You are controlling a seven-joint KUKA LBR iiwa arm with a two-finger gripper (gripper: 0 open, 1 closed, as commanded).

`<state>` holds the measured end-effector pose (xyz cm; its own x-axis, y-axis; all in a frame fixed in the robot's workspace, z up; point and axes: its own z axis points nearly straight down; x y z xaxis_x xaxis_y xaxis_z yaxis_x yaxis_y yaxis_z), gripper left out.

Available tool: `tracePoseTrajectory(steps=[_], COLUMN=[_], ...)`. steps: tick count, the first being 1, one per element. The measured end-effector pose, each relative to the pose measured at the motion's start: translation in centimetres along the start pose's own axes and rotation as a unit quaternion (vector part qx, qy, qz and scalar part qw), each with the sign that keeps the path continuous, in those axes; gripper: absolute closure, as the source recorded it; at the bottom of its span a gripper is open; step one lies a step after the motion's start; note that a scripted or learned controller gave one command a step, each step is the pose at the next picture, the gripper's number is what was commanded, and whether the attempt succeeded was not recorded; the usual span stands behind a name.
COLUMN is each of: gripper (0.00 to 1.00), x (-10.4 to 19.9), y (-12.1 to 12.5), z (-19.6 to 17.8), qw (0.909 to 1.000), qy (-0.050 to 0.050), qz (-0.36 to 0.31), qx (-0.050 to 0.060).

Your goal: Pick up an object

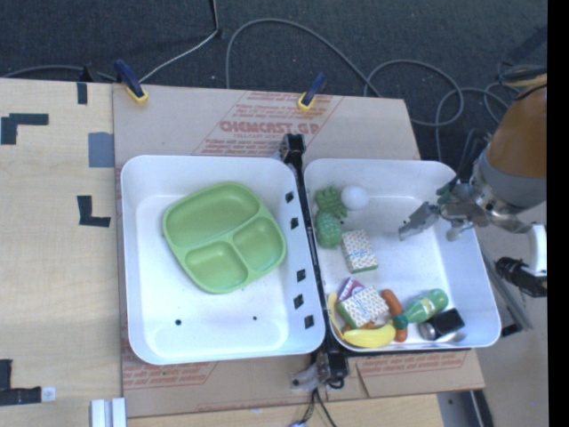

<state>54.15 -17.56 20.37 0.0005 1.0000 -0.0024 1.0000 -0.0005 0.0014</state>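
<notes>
**Q:** Fingers point(425, 223) first: how do we read them?

**A:** We see them spread apart over bare floor at the right side of the right bin point(462, 274), with nothing between them. The gripper point(427, 225) reaches in from the right edge of the frame, below the arm's orange band point(524, 140).

**Q:** Which object do we take as the target, and where is it?

**A:** We judge the small patterned box point(359, 249) the nearest candidate. It lies flat just left of the bin's middle, to the lower left of the fingers and apart from them. It appears pale, rectangular and speckled, and slightly skewed to the bin walls.

**Q:** How would we do this step well?

**A:** We would centre over the box, turn the fingers across its short side and descend straight. It lies free of the green toy point(329, 216) and white ball point(355, 197) above it, so a clean closure seems feasible. The heap in the lower part of the bin, with the banana point(369, 336) and green bottle point(425, 305), is crowded and riskier.

**Q:** And the left bin point(142, 265)?

**A:** It holds a green divided tray point(224, 236), too wide and flat for these fingers, in our judgement.
</notes>
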Motion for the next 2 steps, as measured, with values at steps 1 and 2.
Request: tracePoseTrajectory(steps=[1,2], gripper=[0.0,0.0], x=[2.1,-4.4], y=[9.7,6.2], z=[2.7,3.0], qw=[1.0,1.0], qy=[0.001,0.0], qz=[-0.001,0.0], qx=[0.001,0.001])
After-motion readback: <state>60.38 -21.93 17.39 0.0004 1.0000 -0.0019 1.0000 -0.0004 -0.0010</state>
